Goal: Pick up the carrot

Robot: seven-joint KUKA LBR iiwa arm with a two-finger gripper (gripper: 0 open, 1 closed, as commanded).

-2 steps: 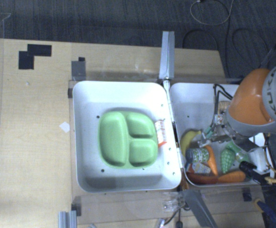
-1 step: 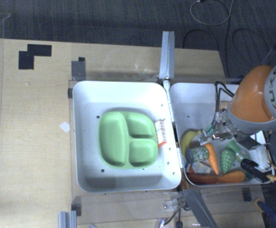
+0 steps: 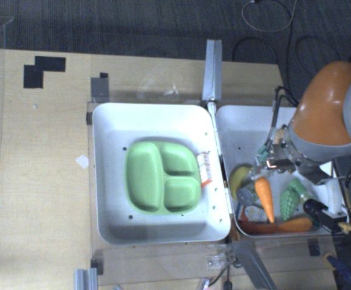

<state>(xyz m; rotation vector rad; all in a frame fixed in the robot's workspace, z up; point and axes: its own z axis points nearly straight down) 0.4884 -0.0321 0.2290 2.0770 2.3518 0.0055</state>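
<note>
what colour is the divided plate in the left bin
Light green; the divided plate shows plainly in the camera view.

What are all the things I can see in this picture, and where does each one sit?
White bins: two, side by side on the bench; left bin, right bin.
Divided plate: one, light green, three compartments, middle of the left bin.
Carrot: one, orange, right bin, lying lengthwise just below the gripper.
Second orange piece: one, along the right bin's near edge; what it is, I cannot tell.
Green bumpy item: one, right of the carrot.
Yellow-green round item: one, left of the carrot.
Cables: dark, on the floor above the bench.
Robot arm: one, grey with orange band, over the right bin.
Gripper: one, above the carrot's top end.
</note>
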